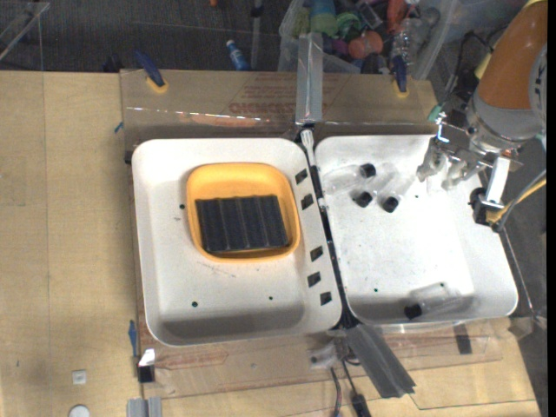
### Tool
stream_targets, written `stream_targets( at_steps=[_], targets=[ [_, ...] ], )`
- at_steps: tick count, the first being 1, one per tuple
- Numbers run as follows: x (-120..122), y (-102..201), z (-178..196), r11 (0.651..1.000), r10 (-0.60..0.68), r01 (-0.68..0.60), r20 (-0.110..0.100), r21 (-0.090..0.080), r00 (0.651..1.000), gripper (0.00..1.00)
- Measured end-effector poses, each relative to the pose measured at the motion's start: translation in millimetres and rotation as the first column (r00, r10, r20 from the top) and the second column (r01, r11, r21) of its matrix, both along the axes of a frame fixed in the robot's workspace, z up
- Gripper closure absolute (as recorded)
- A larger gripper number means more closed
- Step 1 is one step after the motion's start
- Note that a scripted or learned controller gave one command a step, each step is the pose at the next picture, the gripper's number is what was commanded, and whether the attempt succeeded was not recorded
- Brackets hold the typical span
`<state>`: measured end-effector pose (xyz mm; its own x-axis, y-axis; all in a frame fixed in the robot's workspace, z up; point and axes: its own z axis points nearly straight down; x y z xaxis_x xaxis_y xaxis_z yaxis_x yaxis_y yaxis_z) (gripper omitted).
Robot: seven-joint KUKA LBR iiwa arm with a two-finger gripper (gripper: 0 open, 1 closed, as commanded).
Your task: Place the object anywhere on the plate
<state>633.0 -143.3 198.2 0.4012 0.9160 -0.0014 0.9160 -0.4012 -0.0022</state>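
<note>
Camera view: I look down at a slant on two white bins side by side; my arm point(521, 59) comes in from the right, grey with its orange band at the far right corner.

My gripper point(441, 172): it hangs over the far right part of the right bin point(452, 250), close to that bin's far rim; whether it is spread or pressed together I cannot tell from this angle; I see nothing held in it.

Plate point(201, 185): orange-yellow, with rounded corners; it sits in the left bin point(156, 233), a little toward the far side, well apart from my gripper.

Dark ribbed slab point(241, 224): black, rectangular, with ridges running far to near; it lies flat on the plate, covering most of the plate's near half; the plate's rim shows all round it.

Small black pieces point(360, 199): three of them in the far left part of the right bin, near one another, left of my gripper and apart from it.

Clear piece point(430, 301): it lies in the near part of the right bin, with a dark end toward the left; what it is I cannot tell.

Bench point(52, 233): pale wood, running left of the bins.

Tub of coloured items point(365, 7): beyond the bins, at the far edge.
</note>
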Motion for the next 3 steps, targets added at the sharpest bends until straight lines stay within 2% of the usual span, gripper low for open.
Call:
stream_targets(
  at_steps=[1, 2, 3],
  targets=[
    [34.2, -1.9, 9.7, 0.998, 0.056, -0.056, 0.003, -0.001, 0.998, 1.0],
    [34.1, -24.9, 58.3, 0.999, 0.04, -0.04, 0.003, 0.0, 0.999, 1.0],
    [34.3, -35.4, 76.1, 0.999, 0.054, -0.054, 0.004, -0.001, 0.999, 1.0]
  ],
)
